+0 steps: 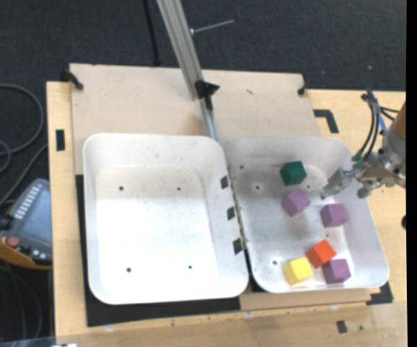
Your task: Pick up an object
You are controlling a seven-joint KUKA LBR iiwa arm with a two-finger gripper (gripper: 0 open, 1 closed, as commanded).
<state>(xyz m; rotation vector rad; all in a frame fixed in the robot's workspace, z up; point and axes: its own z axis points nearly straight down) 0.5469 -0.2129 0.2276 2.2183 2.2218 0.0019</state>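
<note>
All the blocks sit loose in the right bin [353, 157], scattered w/ gaps – good for a top-down grab. Gripper [347, 181] is over the bin's far-right part, nothing between its fingers; can't tell how far open – too small and blurred. Closest to it: purple cube [334, 214] just below, green cube [293, 172] to its left, another purple cube [295, 202] below-left. Orange [321, 252], yellow [298, 270] and third purple [336, 269] blocks well apart, near edge. Left bin [92, 150] far off to the left.

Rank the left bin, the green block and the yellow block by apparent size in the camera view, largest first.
1. left bin, by far the largest.
2. and 3. green block and yellow block: they look alike in size, so no ranking between them.
</note>
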